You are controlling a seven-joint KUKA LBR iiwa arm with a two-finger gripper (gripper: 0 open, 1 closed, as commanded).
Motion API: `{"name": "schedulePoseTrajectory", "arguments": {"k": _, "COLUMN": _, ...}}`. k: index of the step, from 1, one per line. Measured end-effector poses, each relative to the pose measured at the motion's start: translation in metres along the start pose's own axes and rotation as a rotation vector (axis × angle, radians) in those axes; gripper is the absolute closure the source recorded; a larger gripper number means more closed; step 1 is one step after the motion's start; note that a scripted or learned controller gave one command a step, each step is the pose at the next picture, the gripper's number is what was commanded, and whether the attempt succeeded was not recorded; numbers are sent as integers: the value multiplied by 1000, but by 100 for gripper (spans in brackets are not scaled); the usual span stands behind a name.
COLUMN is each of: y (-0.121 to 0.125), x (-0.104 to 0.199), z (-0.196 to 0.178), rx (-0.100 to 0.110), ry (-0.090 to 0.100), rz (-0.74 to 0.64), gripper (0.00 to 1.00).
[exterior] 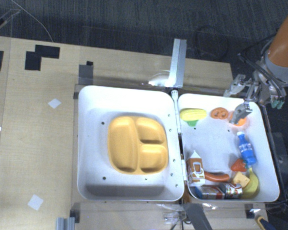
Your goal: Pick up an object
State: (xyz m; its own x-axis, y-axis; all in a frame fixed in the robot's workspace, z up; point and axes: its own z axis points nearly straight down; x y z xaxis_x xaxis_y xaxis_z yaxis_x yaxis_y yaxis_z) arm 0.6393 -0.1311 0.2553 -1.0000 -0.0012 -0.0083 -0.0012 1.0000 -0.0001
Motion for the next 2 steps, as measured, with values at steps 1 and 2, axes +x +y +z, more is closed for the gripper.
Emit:
{"name": "schedulePoseTrajectory", "arguments": {"k": 1, "y": -75, "x": -28, "z": 142, "rx": -1, "ry": 9, "rz": 179, "gripper": 0}}
{"name": "schedulePoseTrajectory", "arguments": {"k": 2, "y": 2, "x": -19, "z": 168, "rx": 3, "ry": 11, "rz": 409, "gripper": 0}}
